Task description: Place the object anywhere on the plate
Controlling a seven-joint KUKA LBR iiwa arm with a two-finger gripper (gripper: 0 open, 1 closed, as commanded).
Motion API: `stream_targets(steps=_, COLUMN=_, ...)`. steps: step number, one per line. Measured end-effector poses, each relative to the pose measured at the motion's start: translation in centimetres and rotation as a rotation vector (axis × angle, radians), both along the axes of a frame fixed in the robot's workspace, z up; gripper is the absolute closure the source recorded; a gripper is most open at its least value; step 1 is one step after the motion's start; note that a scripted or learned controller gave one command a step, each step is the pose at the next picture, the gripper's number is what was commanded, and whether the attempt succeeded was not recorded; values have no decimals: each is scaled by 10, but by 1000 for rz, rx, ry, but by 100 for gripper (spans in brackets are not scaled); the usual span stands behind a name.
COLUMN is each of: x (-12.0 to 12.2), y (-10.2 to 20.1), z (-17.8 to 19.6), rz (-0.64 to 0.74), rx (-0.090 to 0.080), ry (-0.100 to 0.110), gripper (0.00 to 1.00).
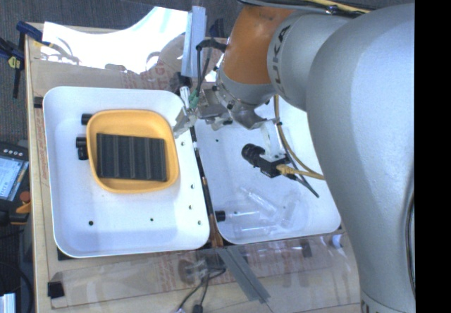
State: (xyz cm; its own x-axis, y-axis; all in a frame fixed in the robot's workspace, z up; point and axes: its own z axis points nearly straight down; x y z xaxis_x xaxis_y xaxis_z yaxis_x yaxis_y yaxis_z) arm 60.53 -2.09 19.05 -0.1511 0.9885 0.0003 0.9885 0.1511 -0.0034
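Note:
A yellow plate (134, 181) with rounded corners lies in the left bin (106, 234). A dark ridged rectangle (132, 156) covers the plate's middle. My gripper (186, 115) hangs over the strip between the two bins, just off the plate's upper right corner. A small greenish bit (184, 96) shows at the gripper's tip; I cannot make out what it is or whether it is held. The grey arm with its orange band (254, 44) hides the upper part of the right bin (232, 234).
Several clear plastic pieces (264, 207) lie near the front of the right bin. A black cable fitting (259, 158) hangs from the wrist above that bin. Two small black items (82, 147) stick out at the plate's left edge. A grey upright post (192, 40) stands behind the bins.

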Motion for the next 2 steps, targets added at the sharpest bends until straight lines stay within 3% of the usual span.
stream_targets(steps=1, x=0, y=0, z=0, rz=0, rx=0, ry=0, gripper=0)
stream_targets(steps=2, x=-18, y=42, z=50, rz=-60, rx=0, ry=-1, gripper=0)
